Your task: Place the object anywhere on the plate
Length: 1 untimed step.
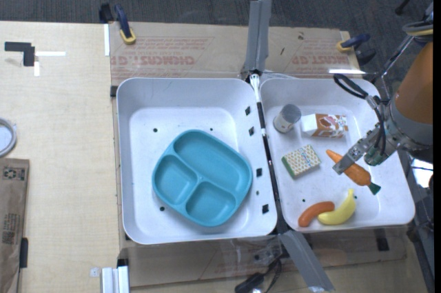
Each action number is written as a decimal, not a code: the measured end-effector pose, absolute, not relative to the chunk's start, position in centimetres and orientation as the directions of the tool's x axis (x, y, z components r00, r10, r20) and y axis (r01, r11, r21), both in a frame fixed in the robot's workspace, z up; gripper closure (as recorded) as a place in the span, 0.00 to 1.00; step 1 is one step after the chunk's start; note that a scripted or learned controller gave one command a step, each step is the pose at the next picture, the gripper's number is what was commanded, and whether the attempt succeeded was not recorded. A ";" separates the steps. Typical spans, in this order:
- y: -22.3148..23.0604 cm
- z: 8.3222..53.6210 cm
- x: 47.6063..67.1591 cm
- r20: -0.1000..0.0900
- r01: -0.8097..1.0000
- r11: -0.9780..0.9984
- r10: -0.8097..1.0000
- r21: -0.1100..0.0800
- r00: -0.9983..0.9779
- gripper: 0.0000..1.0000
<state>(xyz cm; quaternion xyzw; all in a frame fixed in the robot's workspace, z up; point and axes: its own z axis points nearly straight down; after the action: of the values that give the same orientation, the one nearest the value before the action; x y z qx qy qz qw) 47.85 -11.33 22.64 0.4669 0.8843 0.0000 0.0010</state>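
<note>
Over in the left white bin (131, 147), you had the light-blue three-compartment plastic plate (201, 176) lying flat, nothing resting on it. Moving right, the second shallow white bin (393, 212) held a small grey cup (287, 118) near its top-left, a white-and-red printed carton (324, 124) just beside it, and a small green-patterned box (301, 160) below them. Near the front wall you could see an orange sausage-shaped toy (315, 213) touching a yellow toy banana (340, 210). Further right, an orange toy carrot with a green stem (354, 171) lay tilted, directly at the tips of the two-finger gripper (350, 162). Its fingers looked nearly closed around the carrot's upper part, though you could not tell for certain that they gripped it.
</note>
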 end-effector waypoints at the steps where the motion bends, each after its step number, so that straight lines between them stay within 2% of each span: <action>1: -4.1 23.1 50.7 -0.002 0.643 0.766 0.643 0.001 -0.766 1.00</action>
<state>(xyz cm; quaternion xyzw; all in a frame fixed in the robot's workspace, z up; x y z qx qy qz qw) 50.68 -4.09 23.09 0.3422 0.9396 0.0000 0.0012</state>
